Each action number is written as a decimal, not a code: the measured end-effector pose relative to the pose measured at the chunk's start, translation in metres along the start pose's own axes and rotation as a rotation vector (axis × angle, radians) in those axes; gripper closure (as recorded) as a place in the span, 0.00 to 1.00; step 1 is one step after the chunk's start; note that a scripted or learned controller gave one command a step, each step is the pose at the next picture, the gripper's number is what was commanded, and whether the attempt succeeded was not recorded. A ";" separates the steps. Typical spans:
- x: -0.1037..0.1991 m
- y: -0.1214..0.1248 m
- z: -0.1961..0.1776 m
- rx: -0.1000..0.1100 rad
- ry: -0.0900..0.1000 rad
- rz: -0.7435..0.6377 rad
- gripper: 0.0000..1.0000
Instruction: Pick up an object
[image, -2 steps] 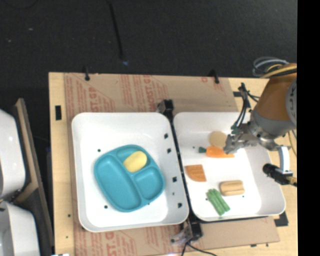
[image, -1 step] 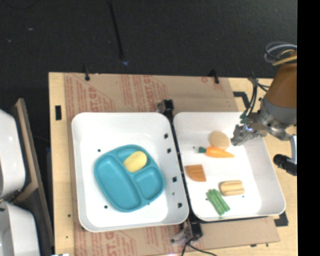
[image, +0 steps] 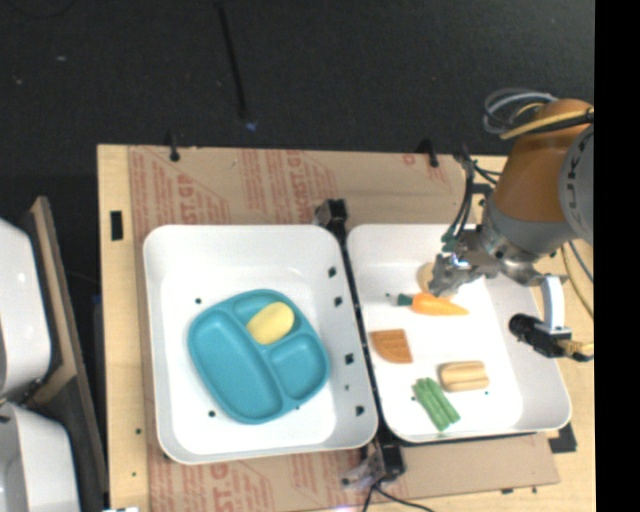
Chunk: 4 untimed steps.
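In the right bin (image: 520, 400) lie an orange carrot with a green tip (image: 436, 305), a brown slice-shaped piece (image: 392, 346), a tan bread-roll piece (image: 464, 376) and a green bean bundle (image: 436, 403). My gripper (image: 447, 279) hangs just above the carrot's upper side, near the bin's far part. Nothing shows between its fingers.
The left bin (image: 170, 300) holds a blue divided plate (image: 230, 375) with a yellow lemon-like piece (image: 270, 322) in its upper compartment. A black divider strip (image: 350, 310) runs between the bins. Bare cardboard bench (image: 220, 190) lies behind both bins.
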<state>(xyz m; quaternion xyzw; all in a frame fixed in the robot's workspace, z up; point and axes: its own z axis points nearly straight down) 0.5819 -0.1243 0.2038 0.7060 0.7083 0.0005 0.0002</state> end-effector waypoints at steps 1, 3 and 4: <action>0.048 0.001 0.003 0.000 0.000 0.000 1.00; 0.152 -0.001 -0.001 0.000 0.001 -0.001 1.00; 0.200 -0.008 -0.006 0.000 0.001 0.000 1.00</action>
